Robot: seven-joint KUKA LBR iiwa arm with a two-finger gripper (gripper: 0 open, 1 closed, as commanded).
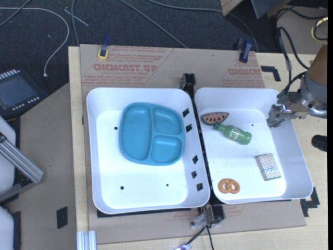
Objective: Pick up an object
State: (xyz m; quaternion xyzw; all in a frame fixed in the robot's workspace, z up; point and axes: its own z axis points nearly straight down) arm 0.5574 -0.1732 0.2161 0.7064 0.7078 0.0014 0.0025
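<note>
From my remote feed the gripper (276,115) sat at abt 3 o'clock of the scene, over the right edge of the right bin (291,155), nothing visibly between its tips. Whether it was apart or together I couldn't tell; too small and blurred at that angle. The arm (317,82) came in from the right, w/ cables looped around it.

Right bin held four things. Watermelon slice toy (215,118) lay at abt 11 o'clock in the bin, near the divider. Green bottle (233,133) lay on its side just beside and below it, tilted, cap end toward the slice, roughly bin center. Small patterned box (268,166) lay at abt 4 o'clock, well apart from the bottle. Pretzel (229,186) lay at abt 7 o'clock, near the front wall. Gripper touched none of them; the closest was the bottle, to its 8 o'clock.

Left bin (104,191) held a blue divided plate (152,133), three compartments, sitting in the upper middle. Both bins rested on a cardboard sheet (156,61) clamped to the desk (73,139).
</note>
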